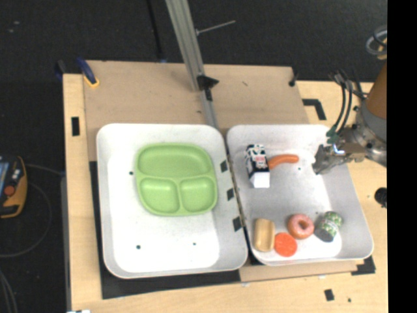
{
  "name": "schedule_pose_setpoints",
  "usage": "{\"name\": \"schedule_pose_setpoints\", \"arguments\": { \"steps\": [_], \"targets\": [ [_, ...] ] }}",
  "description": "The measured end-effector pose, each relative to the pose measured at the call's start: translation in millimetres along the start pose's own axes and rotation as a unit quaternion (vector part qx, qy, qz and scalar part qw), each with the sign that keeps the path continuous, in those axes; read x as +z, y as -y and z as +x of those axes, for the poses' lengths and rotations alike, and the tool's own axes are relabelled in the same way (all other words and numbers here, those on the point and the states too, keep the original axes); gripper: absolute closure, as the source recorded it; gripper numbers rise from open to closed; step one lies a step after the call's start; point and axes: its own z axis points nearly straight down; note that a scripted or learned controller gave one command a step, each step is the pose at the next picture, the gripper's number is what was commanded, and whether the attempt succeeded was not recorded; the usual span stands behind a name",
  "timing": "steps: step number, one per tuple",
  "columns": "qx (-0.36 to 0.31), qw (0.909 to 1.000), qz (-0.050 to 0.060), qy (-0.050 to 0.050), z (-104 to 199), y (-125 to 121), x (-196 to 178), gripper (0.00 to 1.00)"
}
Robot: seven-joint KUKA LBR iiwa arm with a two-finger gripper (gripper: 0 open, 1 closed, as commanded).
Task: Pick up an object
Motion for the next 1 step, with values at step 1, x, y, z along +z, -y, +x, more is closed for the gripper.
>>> {"name": "schedule_pose_setpoints", "arguments": {
  "steps": [1],
  "targets": [
    [-0.001, 1.0, 0.003, -0.001, 39.6, -22.1, 10.9, 1.0]
  ]
}}
